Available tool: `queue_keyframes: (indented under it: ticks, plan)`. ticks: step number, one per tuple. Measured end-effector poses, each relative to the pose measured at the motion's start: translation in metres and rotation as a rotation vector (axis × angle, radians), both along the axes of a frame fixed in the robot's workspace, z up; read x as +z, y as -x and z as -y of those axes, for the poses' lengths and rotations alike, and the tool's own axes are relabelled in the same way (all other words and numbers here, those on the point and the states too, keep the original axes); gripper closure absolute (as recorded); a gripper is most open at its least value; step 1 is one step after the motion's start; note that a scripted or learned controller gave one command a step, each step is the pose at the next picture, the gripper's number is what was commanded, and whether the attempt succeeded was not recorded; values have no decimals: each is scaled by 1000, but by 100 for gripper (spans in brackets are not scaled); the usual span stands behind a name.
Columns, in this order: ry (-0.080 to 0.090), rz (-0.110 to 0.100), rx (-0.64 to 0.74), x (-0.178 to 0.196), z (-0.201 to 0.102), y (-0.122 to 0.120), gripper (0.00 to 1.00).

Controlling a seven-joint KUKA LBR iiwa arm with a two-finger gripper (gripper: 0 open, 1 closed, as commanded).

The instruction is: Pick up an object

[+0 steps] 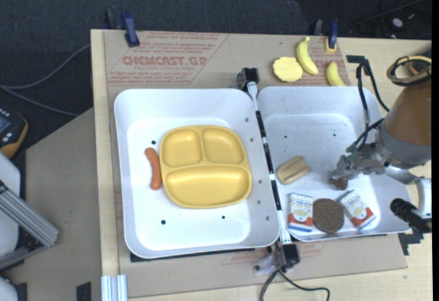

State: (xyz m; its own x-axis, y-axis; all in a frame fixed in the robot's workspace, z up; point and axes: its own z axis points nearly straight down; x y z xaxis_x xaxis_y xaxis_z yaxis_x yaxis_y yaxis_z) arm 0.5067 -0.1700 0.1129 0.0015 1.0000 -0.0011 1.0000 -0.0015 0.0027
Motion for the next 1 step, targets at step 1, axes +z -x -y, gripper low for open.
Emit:
queue_keyframes:
  ticks: [1]
  plan:
    - [0, 4, 7, 35, -37, -34, 100]
